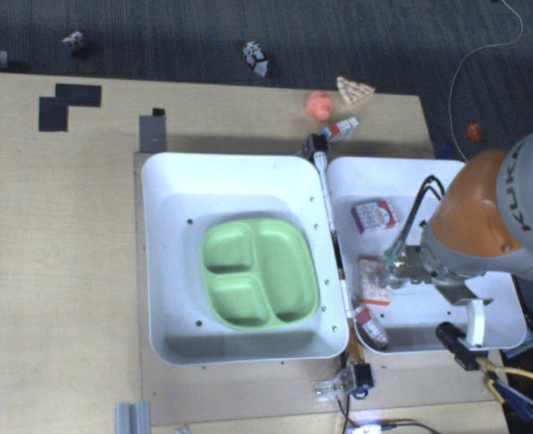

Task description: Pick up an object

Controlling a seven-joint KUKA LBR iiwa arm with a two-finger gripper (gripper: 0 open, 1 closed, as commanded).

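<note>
On the left of the wooden bench point(58, 242), the left shallow white plastic bin point(171, 188) holds a pale green plastic tray point(259, 272) with three compartments, glossy and smooth-edged, lying flat near the middle. Nothing lies in its compartments as far as I can see.

Moving right past the divide, the right shallow white bin point(501, 319) holds the likely candidates for picking. A small red-and-white crinkled packet point(374, 214) lies toward the far side, well apart from the arm's tip. Nearer the divide sits a flat clear-wrapped packet with reddish print point(371, 279), and just below it a small dark cylindrical item with a red end point(372, 329), close to the bin's near corner.

The grey arm with the orange band point(479, 215) reaches in from the right, and the gripper point(394, 267) hangs just beside the clear-wrapped packet, perhaps touching its edge. I cannot tell how the claw stands or whether it has anything; the wrist hides it.

My judgement: the step in hand is the descent onto that wrapped packet. Film wrap is slippery and flat, so the arm would do well to centre over the packet's bulk, not its thin edge, and press low before closing.
</note>
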